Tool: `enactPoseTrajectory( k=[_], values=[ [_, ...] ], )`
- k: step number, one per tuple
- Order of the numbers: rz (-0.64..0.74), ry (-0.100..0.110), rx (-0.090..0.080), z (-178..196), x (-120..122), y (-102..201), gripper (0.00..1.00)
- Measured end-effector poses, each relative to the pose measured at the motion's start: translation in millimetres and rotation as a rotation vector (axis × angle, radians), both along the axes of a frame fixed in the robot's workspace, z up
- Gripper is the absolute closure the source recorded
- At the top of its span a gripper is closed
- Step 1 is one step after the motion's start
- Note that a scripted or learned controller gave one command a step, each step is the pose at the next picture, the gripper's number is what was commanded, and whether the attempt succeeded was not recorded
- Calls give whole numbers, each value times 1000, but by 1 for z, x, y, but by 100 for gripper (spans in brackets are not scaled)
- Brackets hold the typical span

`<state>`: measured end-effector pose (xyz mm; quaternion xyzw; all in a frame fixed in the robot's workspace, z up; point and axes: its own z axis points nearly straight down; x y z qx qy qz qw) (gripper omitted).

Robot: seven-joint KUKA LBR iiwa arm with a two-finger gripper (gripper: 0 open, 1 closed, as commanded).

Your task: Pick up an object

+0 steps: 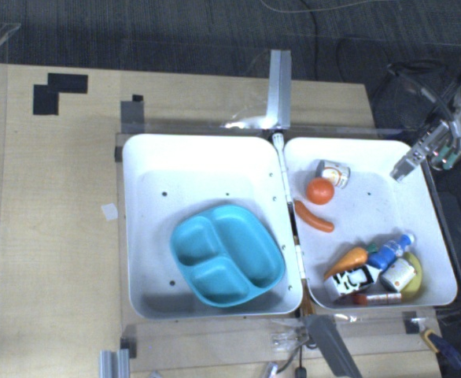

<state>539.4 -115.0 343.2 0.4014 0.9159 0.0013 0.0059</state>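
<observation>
Gripper (pixel 406 168) is seen at the upper right of the frame, over the far right corner of the right bin (pixel 431 203), at the end of the grey arm that enters from the right edge. Whether it is wide or narrow cannot be told at this size. Nothing is seen held in it, and it is judged to be poised above the bin, not yet committed to a target.

Candidate objects are all found in the right bin. A small orange-red ball (pixel 319 190) is noted in the upper left part, touching or just beside a small pale round container (pixel 333 172) behind it. An orange sausage-shaped piece (pixel 314 216) lies just below, near the divider between the bins. A crowded heap is noted in the lower right corner: a toy carrot (pixel 348 261), a blue-capped bottle (pixel 392 252), a black-and-white piece and a red marker-like stick, pressed together, with something yellow beneath.

In the left bin (pixel 148 211) a blue divided plate (pixel 227 253) is noted, tilted toward the lower centre.

The ball and the sausage piece are judged the easier picks, since they lie apart from the heap. A grasp into the pile risks a slip.
</observation>
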Motion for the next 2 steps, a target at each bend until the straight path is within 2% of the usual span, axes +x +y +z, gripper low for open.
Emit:
enactPoseTrajectory(
  k=[1,2],
  values=[
    [21,2,-1,-17,5,-63,100],
    [-19,4,0,-60,23,-90,100]
  ],
)
